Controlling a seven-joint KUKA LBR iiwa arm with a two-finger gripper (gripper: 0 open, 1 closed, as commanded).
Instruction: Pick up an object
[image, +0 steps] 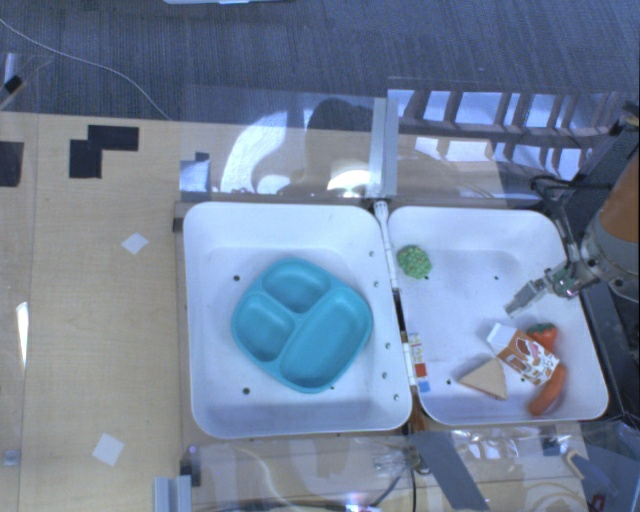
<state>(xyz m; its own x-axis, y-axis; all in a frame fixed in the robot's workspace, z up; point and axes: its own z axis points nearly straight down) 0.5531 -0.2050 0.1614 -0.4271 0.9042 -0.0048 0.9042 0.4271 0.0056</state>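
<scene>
The right bin (470, 235) holds several small items. A green knobbly ball (414, 261) lies near its left wall. A tan wedge (486, 379), an orange-and-white carton (524, 356) and an orange carrot-like piece (548, 390) cluster at the front right. A small red-orange piece (543, 333) sits just behind the carton. My gripper (527, 297) hangs over the right side of this bin, a little above and behind the carton, pointing down-left. Nothing shows in its grasp.
The left bin (215, 250) carries a blue divided plate (302, 324) in its middle. A metal divider (395, 300) runs between the bins. A clear screen and a rail stand behind the bins. The arm's grey body fills the right edge.
</scene>
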